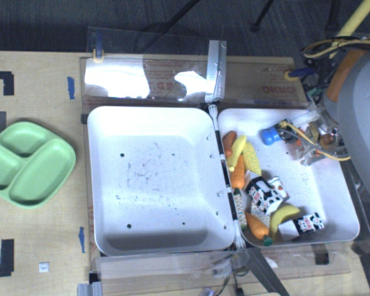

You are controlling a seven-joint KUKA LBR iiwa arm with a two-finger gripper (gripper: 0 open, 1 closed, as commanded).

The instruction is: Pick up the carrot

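The carrot [256, 226] lies at the front of the right bin [333, 196], orange with a small green tip, close to the divider between the bins. It is wedged beside a yellow banana [283, 215]. Two more orange pieces [238, 175] [229, 140] lie further back along the same wall. My gripper [314, 139] hangs over the bin's back right part amid cables, well away from the carrot and with nothing seen in it.
The right bin also holds a corn cob [251, 158], two cow-patterned boxes [265, 193] [309, 223] and a blue object [270, 135]. Left of it is the other white bin [154, 177]. A green divided plate [28, 163] rests on the bench's far left.
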